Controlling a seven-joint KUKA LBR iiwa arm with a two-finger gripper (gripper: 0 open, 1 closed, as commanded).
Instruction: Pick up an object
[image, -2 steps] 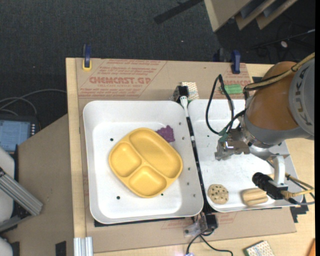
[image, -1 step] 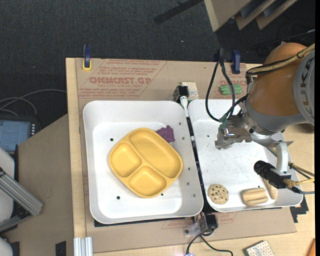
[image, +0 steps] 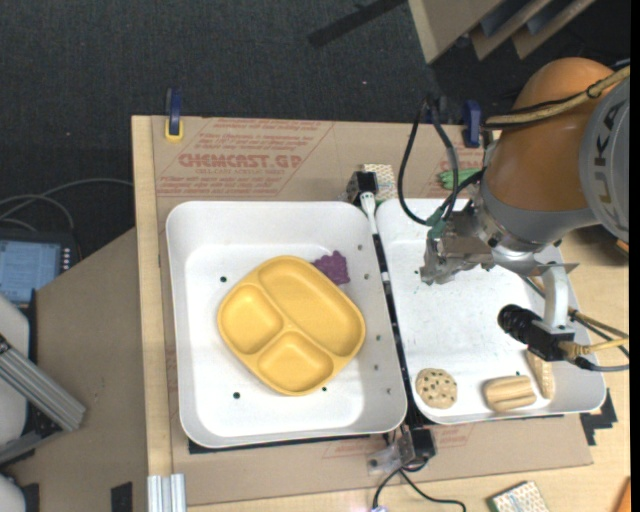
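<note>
Arm over the right bin
The gripper (image: 440, 268) hangs above the cookie (image: 436, 387) and bread (image: 508, 392); I cannot tell its grip.

Left bin (image: 190, 300): on the surface (image: 150, 200), touching the right bin along its right edge.
Right bin (image: 470, 330): just beside the left bin, to its right.
Divided tray (image: 290, 325): in the left bin, around its middle, lying at a slant.
Small lump (image: 331, 266): in the left bin, touching the tray's far right edge.
Cookie (image: 436, 387): in the right bin, at its near left corner.
Bread roll (image: 508, 393): in the right bin, right of the cookie, along the near wall.
Gripper (image: 445, 262): above the far part of the right bin, left of the arm (image: 545, 150).
</note>
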